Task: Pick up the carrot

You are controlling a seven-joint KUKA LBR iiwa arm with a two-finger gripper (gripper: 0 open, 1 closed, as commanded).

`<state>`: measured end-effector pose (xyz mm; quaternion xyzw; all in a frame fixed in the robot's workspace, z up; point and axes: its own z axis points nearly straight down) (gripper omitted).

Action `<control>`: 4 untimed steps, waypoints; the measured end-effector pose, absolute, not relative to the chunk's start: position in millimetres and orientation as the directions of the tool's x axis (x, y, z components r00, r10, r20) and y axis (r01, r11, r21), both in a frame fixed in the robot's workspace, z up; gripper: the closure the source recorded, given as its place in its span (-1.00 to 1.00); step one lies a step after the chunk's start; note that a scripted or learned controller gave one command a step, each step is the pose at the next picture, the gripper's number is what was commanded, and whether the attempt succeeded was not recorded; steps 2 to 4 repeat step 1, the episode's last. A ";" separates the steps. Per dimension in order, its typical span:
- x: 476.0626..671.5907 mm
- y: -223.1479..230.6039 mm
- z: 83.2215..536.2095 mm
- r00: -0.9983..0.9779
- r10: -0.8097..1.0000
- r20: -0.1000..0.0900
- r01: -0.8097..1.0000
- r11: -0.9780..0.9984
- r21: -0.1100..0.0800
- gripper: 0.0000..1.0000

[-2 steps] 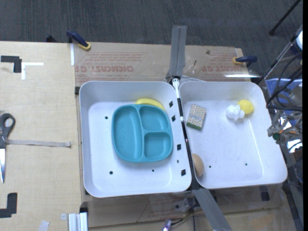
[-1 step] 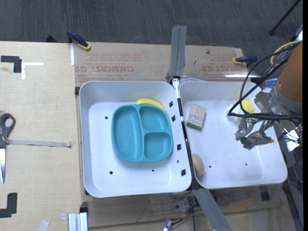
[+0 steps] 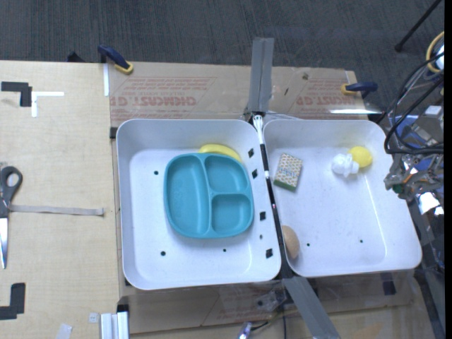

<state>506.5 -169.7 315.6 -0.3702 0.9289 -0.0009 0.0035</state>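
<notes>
My gripper [image 3: 412, 181] hangs at the right rim of the right bin [image 3: 367, 256], half hidden among cables and dark parts of the arm. A small orange and green bit [image 3: 400, 183], possibly the carrot, shows at the gripper's left side, just above the bin's right wall. It is too small and too cluttered to tell whether it is held.
The right bin holds a speckled green-edged block [image 3: 288, 171], a white lump [image 3: 344, 164] touching a yellow ball [image 3: 361, 155], and a brown egg-shaped thing [image 3: 289, 242] by its left wall. The left bin [image 3: 141, 260] holds a blue divided plate [image 3: 209, 195] with a yellow thing [image 3: 219, 150] behind it.
</notes>
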 end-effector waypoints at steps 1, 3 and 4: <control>486.0 -146.7 263.3 -0.784 -0.620 -0.003 -0.620 0.784 -0.001 1.00; 486.0 -146.7 263.3 -0.784 -0.620 -0.003 -0.620 0.784 -0.001 1.00; 486.0 -146.7 263.3 -0.784 -0.620 -0.003 -0.620 0.784 -0.001 1.00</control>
